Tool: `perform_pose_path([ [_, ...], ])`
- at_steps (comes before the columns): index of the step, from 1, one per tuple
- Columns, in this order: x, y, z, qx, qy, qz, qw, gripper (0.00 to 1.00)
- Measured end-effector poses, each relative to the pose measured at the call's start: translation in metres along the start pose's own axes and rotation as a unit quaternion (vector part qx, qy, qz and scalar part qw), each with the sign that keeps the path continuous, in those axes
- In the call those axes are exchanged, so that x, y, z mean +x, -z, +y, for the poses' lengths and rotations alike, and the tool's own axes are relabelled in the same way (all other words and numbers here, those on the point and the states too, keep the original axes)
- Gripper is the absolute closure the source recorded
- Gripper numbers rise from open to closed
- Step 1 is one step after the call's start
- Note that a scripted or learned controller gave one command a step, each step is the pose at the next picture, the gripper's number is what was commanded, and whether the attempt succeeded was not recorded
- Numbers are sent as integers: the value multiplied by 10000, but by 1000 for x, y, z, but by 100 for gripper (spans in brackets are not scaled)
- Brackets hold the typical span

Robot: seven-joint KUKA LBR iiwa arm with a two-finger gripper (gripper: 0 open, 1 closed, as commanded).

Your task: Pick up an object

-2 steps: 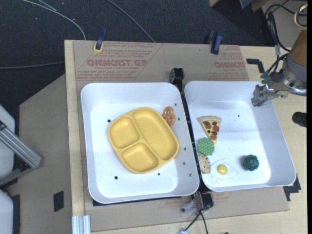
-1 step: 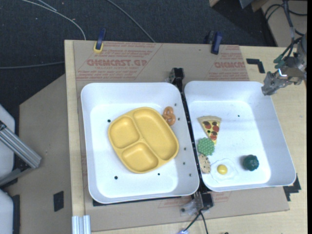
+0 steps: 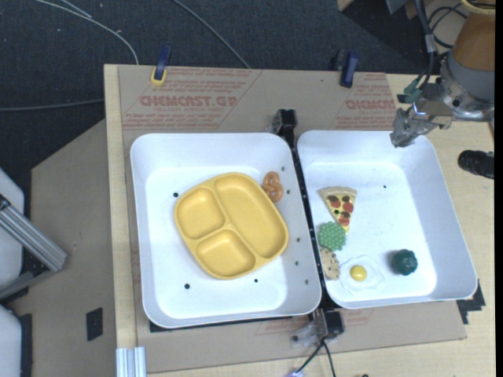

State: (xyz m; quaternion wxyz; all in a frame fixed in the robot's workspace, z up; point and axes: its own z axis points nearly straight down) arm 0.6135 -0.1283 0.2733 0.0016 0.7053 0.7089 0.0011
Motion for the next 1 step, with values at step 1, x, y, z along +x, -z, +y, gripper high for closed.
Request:
perform_pose_path([
  [1,49,-19,4,33,-1,12,10000,100],
])
